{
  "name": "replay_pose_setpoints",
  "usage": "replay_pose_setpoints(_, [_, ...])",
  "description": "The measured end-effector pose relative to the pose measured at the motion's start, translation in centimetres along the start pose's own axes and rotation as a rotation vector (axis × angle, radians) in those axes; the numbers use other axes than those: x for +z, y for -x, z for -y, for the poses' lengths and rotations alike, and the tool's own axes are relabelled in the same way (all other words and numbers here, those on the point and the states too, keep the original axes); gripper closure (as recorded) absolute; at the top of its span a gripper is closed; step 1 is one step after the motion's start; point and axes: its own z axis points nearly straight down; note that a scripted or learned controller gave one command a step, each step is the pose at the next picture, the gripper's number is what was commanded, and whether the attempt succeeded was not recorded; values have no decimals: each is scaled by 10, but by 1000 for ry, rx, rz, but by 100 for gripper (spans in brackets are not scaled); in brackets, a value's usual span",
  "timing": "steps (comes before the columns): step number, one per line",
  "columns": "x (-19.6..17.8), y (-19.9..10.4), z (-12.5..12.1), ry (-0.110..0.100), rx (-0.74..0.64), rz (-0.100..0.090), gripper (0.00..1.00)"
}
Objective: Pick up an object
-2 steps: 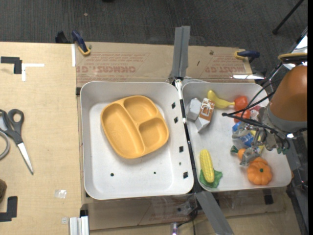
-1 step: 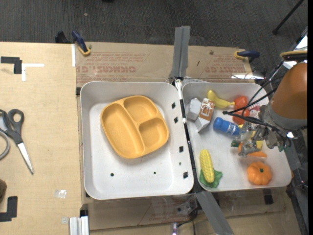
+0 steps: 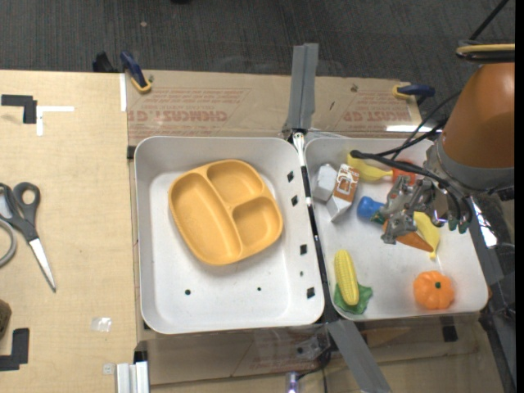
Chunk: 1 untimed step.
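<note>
The end effector (image 3: 399, 219) hung low in the right bin (image 3: 467, 301), over a small pile of toys, and I could not tell what state it was in, or if it had hold of anything. Just under it sat an orange wedge (image 3: 419, 240) with a yellow piece (image 3: 428, 226) beside it, and a blue toy (image 3: 369, 209) lay just to the left, close to the end effector. A banana (image 3: 370, 169) lay near the back of the bin with a red bit (image 3: 404, 170) next to it. A small box (image 3: 346, 184) with orange on it and a grey block (image 3: 326, 181) sat near the left wall, with a white piece (image 3: 341, 209) just in front of them. Close to the front were a corn cob (image 3: 347, 276) on a green leaf (image 3: 360, 299) and a little pumpkin (image 3: 433, 291), well apart from each other. The left bin (image 3: 164, 293) held a yellow plate (image 3: 226, 211) with three parts. The grey arm (image 3: 483, 121) with its orange band came in from the right. Both bins sat on a brown counter (image 3: 65, 219), where scissors (image 3: 31, 229) lay far to the left. Two blue clips (image 3: 135, 70) were at the back edge.
</note>
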Motion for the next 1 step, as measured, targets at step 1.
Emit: replay_pose_setpoints(1, [123,-32,7,-1,39,-3,100])
